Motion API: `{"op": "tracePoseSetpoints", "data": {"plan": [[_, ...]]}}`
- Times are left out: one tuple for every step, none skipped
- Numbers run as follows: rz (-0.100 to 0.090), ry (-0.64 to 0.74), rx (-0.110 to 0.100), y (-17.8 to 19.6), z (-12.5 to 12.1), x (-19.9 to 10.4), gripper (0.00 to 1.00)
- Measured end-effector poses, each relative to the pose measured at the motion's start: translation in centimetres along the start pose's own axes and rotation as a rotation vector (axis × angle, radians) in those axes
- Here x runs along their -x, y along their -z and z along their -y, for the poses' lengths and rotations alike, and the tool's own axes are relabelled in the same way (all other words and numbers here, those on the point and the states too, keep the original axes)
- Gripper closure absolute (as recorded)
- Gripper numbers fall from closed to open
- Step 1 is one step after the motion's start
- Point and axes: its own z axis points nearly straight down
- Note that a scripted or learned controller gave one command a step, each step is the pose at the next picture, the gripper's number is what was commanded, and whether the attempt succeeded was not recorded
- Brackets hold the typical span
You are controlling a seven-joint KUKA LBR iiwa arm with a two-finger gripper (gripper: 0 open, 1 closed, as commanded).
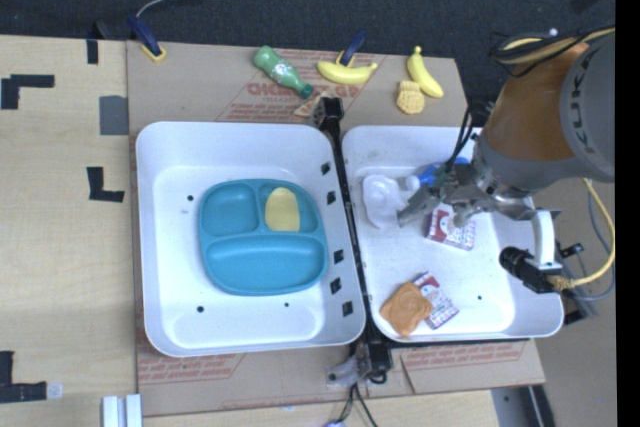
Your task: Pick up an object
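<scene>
Wooden bench [60, 245] with cardboard sheet [200, 85], two white bins [165, 155] side by side, green bottle [281, 71], two bananas [345, 72] and a yellow toy [409, 98] along the far edge

glossy white plastic bins [160, 245], smooth blue plastic divided tray [262, 237] in left bin, matt brown cardboard sheet [200, 80] beneath bins

Blue tray [262, 260], yellow bananas [346, 71], white bins [160, 245]
</scene>
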Motion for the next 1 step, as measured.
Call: {"op": "tracePoseSetpoints", "data": {"plan": [[0.002, -0.002, 0.000, -2.07, -4.01, 6.30, 0.00]]}}
